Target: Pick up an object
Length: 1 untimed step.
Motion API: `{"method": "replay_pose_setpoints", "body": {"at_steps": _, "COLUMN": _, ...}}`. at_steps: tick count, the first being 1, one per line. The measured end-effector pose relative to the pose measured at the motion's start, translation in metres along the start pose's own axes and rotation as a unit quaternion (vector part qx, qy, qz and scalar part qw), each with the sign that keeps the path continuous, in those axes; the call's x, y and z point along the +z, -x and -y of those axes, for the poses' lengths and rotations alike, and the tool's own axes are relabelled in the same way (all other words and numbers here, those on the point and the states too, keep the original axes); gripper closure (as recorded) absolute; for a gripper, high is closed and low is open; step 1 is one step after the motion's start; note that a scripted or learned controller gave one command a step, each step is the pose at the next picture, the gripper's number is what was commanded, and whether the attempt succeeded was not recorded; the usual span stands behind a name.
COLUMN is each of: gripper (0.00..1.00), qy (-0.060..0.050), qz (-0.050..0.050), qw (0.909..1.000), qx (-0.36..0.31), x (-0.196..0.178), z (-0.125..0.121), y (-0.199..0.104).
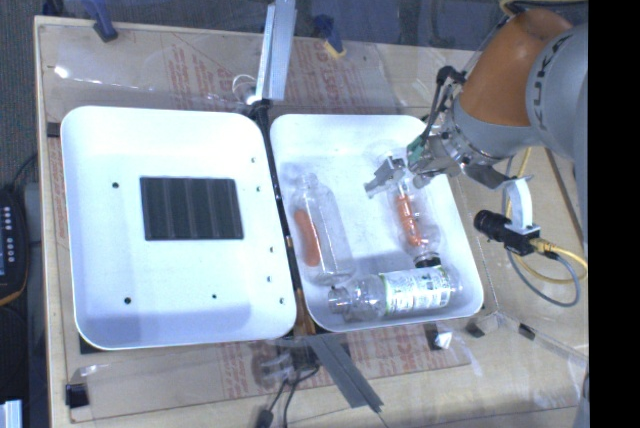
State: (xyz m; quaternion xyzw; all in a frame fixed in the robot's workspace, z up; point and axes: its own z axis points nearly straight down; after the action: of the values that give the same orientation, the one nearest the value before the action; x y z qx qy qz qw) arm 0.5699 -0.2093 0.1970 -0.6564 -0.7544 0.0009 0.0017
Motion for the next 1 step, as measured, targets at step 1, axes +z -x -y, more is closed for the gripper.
{"method": "replay_pose_setpoints", "body": {"at_steps": 1, "gripper": 0.00, "qy": -0.001, "qz": 0.000, "qw": 0.9997, "qx": -0.025, "x": 0.0388, "z": 0.0013, "y": -0.0008}}
